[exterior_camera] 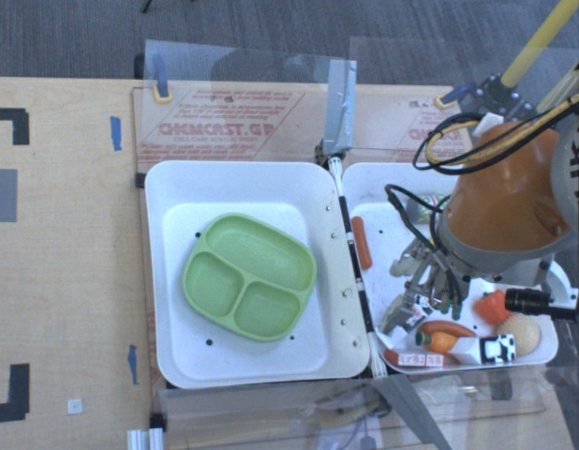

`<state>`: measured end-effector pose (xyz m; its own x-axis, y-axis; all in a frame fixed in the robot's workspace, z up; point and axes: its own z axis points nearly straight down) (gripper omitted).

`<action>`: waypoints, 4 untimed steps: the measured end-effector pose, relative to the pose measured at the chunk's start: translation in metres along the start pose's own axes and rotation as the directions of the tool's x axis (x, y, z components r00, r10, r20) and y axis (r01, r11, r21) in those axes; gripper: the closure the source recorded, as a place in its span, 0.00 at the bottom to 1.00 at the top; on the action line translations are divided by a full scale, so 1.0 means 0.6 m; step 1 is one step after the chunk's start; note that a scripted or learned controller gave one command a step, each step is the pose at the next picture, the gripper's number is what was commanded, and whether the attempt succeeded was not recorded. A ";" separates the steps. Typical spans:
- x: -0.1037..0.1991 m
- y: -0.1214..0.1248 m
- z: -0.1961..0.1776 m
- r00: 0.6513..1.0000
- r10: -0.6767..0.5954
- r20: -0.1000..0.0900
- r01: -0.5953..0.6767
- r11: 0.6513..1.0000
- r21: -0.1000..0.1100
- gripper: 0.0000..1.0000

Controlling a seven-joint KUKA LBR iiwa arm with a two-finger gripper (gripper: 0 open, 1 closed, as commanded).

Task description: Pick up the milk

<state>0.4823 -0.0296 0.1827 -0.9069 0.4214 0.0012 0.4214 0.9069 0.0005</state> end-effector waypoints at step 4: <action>-0.175 -0.042 0.144 0.978 0.210 0.013 -0.210 0.978 -0.008 1.00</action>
<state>0.5669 -0.0966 0.0963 -0.7979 0.6026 -0.0121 0.6026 0.7980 0.0080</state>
